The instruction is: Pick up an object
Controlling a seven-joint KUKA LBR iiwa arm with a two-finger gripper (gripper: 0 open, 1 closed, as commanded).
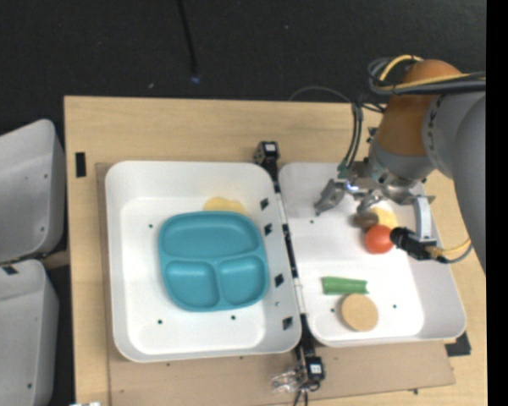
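Note:
In the right bin [440, 311] lie a red round object [378, 240], a small yellow piece [384, 218] touching it from behind, a green strip [345, 285] and a tan disc [359, 313]. My gripper [345, 208] hangs over the bin's far part, just left of the yellow piece and the red object. Its fingers are spread open with nothing between them. The green strip and the tan disc lie apart from it, toward the front.
The left bin [127, 311] holds a blue divided plate [212, 258] with a yellow item [224, 203] behind it. A raised divider with black clips [285, 252] separates the bins. The arm's grey body and orange band [415, 117] loom over the right bin's far right corner.

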